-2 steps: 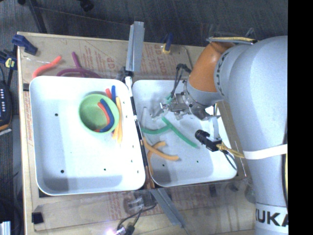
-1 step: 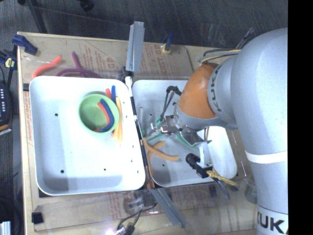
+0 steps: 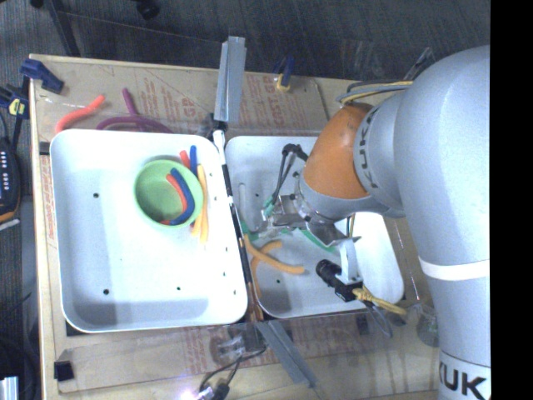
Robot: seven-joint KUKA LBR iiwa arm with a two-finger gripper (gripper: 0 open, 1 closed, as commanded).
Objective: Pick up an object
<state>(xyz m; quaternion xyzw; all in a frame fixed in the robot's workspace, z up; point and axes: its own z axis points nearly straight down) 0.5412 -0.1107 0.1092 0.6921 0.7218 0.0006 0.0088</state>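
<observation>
On the desk [image 3: 141, 350], from the left: the left bin [image 3: 79, 257] carries a green bowl [image 3: 162, 197] with red, blue and yellow strips [image 3: 193, 183] draped over its right rim, none of them near the robot. Just across the divide, in the right bin [image 3: 381, 267], an orange strip [image 3: 279, 263] lies curled on the white floor near the bin's left wall, the likeliest prize here. The claw [image 3: 275, 219] hangs low just above and beside it, with something thin and green [image 3: 315, 237] showing under the wrist. The grey arm [image 3: 437, 140] with its orange band reaches in over the bin from the right.

From where I stand, the approach looks done and the pick itself does not. The orange strip rests flat in the bin, apart from the claw, and nothing can be seen carried. Whether the claw is released or clenched I cannot tell, because the wrist hides it. By my reading, the closing on a piece and the lift out of the bin are both left to do.
</observation>
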